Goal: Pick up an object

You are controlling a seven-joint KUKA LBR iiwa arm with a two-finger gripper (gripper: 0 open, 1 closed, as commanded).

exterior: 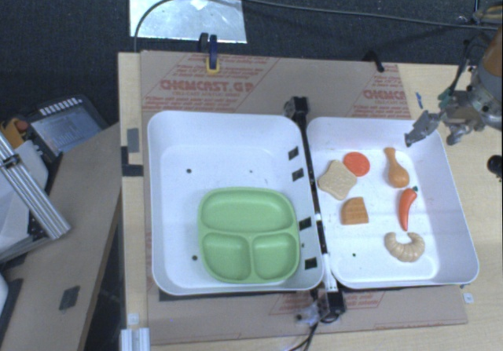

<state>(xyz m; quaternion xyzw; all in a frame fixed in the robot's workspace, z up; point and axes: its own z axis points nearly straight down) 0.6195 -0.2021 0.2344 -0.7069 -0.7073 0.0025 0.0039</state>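
Our tool (437, 126) hangs with jaws spread and nothing between them, over the right bin's (456, 208) far edge. The toy chicken drumstick (395, 168) lies nearest, just toward the camera and slightly left of the tool, its long axis running near-to-far.

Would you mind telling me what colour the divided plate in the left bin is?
The divided plate is light green, seen in the camera view.

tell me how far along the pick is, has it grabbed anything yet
Nothing looks picked yet. The gripper sits at the upper right edge of the right bin, with nothing between its fingers. The toast slice, tomato slice, drumstick, chili pepper, cheese wedge and shrimp all lie in that bin. Descent, grasp and lift remain.
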